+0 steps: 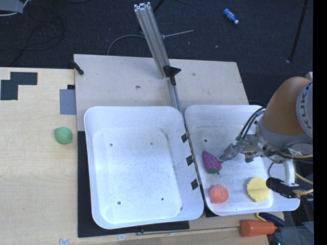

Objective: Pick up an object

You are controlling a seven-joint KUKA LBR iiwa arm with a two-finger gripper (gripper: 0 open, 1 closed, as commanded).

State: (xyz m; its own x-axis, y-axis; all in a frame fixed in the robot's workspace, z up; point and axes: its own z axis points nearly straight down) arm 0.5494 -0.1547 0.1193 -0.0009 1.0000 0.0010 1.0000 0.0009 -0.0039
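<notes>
Three small objects lie in the right bin [240, 117]: a purple grape-like bunch [211, 162] near its left wall, a pink-red lump [218, 193] at the front, and a yellow lump [257, 188] at the front right. My gripper [236, 156] hangs low over the middle of this bin, just right of the purple bunch and behind the yellow lump. Its fingers [227, 152] are spread open with nothing between them. The arm's grey and orange wrist [288, 111] hides the bin's right side.
The left bin [102, 117] sits beside the right one, with black clips along the shared wall. A green ball [63, 135] rests on the wooden bench at the left. An orange tool [258, 227] lies below the right bin. An aluminium rail [156, 40] slants in from behind.
</notes>
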